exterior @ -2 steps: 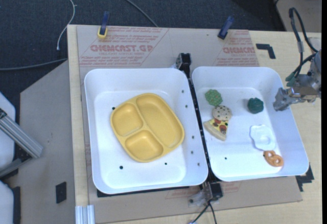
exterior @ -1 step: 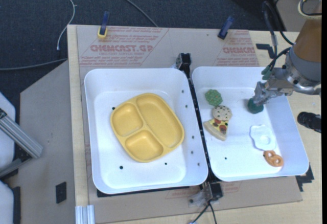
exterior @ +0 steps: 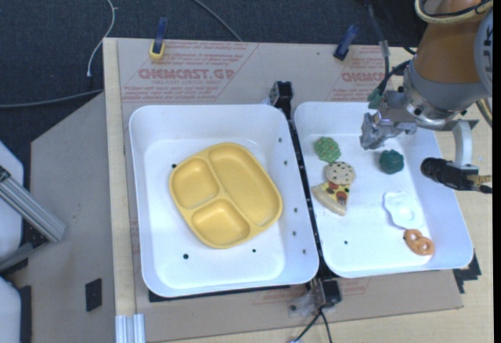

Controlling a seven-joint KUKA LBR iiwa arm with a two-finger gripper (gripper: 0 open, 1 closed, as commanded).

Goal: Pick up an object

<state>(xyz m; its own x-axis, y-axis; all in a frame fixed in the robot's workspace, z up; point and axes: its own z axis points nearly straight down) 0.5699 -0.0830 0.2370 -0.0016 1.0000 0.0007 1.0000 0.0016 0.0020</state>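
**Jaws Poised Over Right Bin, Nothing Held**

Camera view: hovering above the upper part of the right bin (exterior: 462,251), the jaws (exterior: 378,132), reaching in from the right on the grey arm (exterior: 454,36) with its orange band. Whether spread wide or pinched narrow: cannot tell from this slant. Nothing visible between them, so no pick made yet, by the look of it.

Scattered inside that bin, several small toy foods. Nearest: a dark green round piece (exterior: 391,161), just below and slightly right of the jaws. Near on the other side: a lighter green leafy piece (exterior: 328,149), to the lower left. Further down-left: a speckled cookie (exterior: 340,174) touching a pizza slice (exterior: 332,198), long axis of the slice running from upper left to lower right. Well below: a flat white piece (exterior: 400,209) and an orange pretzel (exterior: 419,242) near the bottom rim.

In the left bin (exterior: 149,177), a yellow divided plate (exterior: 225,194), well apart from the jaws.

Judged the likeliest target: the dark green piece, needing only a short shift down-right in the view and a descent. Compact and roundish, so no favoured grip axis. Risk: nudging it aside instead of straddling it.
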